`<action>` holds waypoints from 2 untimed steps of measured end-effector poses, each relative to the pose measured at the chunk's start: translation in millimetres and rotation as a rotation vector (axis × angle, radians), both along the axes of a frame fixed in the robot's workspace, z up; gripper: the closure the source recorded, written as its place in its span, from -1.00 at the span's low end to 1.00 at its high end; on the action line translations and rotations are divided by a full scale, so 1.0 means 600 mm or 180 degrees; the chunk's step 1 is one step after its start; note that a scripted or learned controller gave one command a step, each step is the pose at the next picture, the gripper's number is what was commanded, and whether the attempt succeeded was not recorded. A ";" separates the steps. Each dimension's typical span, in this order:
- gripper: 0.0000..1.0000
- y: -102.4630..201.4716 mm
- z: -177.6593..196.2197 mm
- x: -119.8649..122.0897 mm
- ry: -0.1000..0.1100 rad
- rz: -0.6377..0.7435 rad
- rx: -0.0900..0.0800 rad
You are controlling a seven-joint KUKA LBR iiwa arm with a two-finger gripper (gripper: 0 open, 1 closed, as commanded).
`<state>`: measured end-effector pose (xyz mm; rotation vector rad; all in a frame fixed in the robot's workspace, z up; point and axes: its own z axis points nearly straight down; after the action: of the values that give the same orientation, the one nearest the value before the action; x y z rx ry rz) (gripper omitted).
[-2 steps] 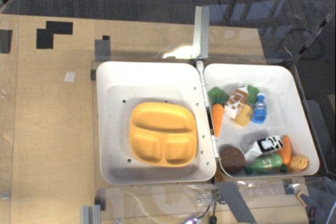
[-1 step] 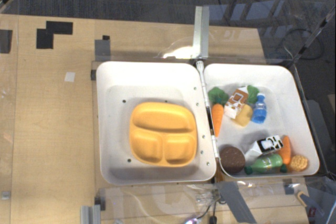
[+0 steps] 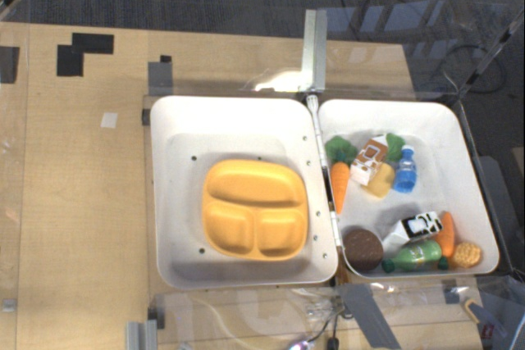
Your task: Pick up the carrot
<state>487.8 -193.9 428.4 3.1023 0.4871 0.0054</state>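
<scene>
We should descend on the carrot [image 3: 338, 186] lying along the right bin's [image 3: 459, 135] left wall, centre frame; pincer state we cannot tell.

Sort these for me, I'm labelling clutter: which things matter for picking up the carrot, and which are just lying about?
Job: carrot, right bin.
Lying about: yellow tray, blue bottle, green bottle, brown disc, waffle.
</scene>
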 end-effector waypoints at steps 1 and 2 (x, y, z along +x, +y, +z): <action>1.00 -0.020 0.012 -0.001 0.0002 0.0908 -0.0005; 1.00 -0.019 0.012 -0.001 0.0000 -0.0273 0.0000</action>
<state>487.5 -205.5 435.4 3.1203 0.3534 0.0054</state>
